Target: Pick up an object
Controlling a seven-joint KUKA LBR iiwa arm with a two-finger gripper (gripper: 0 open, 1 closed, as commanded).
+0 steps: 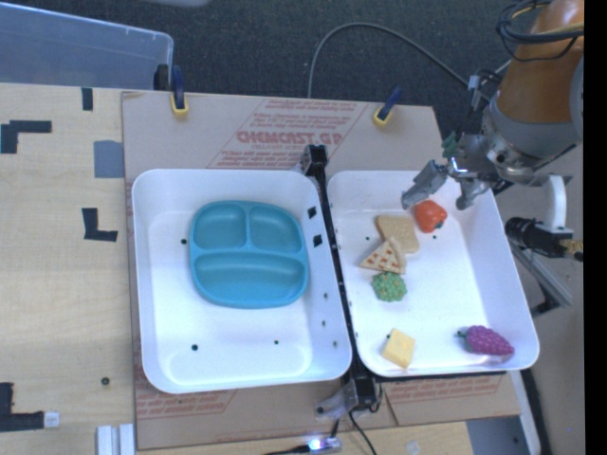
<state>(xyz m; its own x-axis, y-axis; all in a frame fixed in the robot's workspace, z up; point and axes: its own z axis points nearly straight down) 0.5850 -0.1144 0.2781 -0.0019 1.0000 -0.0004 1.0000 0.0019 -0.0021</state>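
Cardboard under bins, red "CHEMCAST GP" print

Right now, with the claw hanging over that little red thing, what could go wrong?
The open gripper straddles the red tomato-like toy, which looks round and may squirt out when pinched. The toast slice lies close beside it, so a finger could clip or shove it. The toy also sits near the right bin's far wall, so the fingers could hit it.
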